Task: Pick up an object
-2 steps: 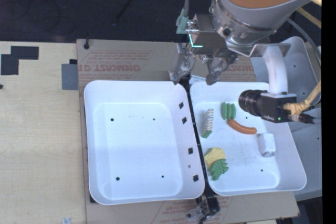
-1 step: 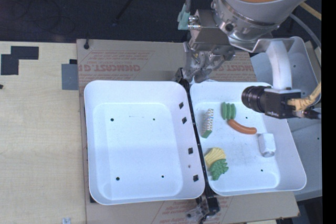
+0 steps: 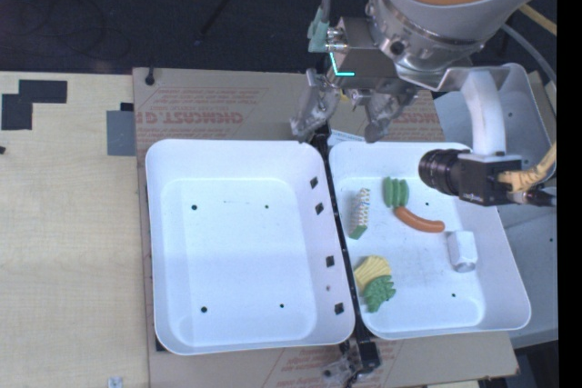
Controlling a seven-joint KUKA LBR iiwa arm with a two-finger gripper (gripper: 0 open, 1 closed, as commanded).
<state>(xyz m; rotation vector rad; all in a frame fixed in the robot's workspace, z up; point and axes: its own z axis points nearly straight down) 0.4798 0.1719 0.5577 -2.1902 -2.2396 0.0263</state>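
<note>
While end effector hovers open above bins' far rim; carrot lies in right bin.

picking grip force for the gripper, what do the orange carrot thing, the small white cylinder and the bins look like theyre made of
Orange carrot: probably moulded plastic toy food, with even, saturated colour and a smooth surface.
Small white cylinder: likely plastic or paper-wrapped; it looks matte, and it is too small to settle.
Bins: thin white formed plastic, judging by the rounded corners, raised rim and soft sheen.
</note>
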